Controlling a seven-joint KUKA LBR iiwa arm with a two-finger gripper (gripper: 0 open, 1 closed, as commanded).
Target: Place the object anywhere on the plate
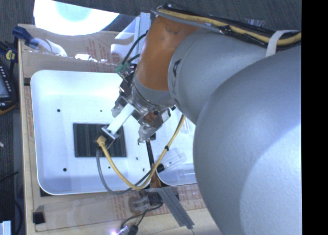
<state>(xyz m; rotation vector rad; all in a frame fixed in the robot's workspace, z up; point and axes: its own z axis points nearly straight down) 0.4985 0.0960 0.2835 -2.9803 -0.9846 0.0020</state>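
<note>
A dark ribbed rectangular plate (pixel 86 140) lies flat in the left white bin (pixel 51 106), in its lower middle. My gripper (pixel 145 128) hangs over the right edge of that bin, just right of the plate's right end and above the divide between the two bins. The big grey arm with its orange band (pixel 156 49) reaches in from the right and covers most of the right bin (pixel 179 177). A small clear, pale thing (pixel 173 159) lies in the visible corner of the right bin, below and to the right of the gripper.
A wooden bench rim (pixel 77 211) runs along the front. Cables and a metal bracket (pixel 171 206) lie at the front between the bins. Clutter and a bright glare patch (pixel 72 16) sit behind the left bin.
</note>
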